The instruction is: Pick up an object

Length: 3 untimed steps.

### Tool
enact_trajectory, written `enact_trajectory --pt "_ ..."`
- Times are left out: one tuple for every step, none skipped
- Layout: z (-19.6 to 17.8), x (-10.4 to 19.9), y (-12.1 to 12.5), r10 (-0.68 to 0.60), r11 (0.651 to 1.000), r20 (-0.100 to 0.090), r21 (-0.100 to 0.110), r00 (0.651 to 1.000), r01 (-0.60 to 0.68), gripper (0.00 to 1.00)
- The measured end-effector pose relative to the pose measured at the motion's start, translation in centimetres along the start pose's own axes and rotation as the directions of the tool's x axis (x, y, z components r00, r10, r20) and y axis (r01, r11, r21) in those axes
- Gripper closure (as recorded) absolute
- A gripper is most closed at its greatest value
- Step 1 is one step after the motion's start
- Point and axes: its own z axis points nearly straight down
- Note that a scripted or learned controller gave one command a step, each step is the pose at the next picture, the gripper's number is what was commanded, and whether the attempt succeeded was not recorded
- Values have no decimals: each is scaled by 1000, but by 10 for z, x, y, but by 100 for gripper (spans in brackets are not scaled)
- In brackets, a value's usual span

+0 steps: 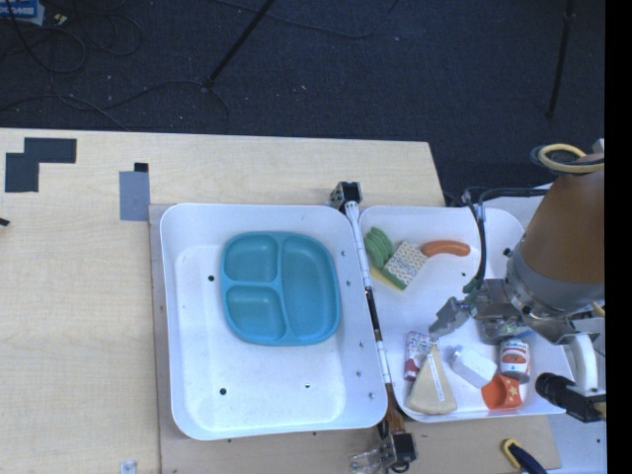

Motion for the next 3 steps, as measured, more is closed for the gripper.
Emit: enact_trajectory --pt "24 -67 50 1 1000 1 -2 1000 -1 0" --pt "53 -107 70 1 1000 1 -2 1000 -1 0" --pt "121 -107 54 -3 1000 -4 -4 1000 3 0"
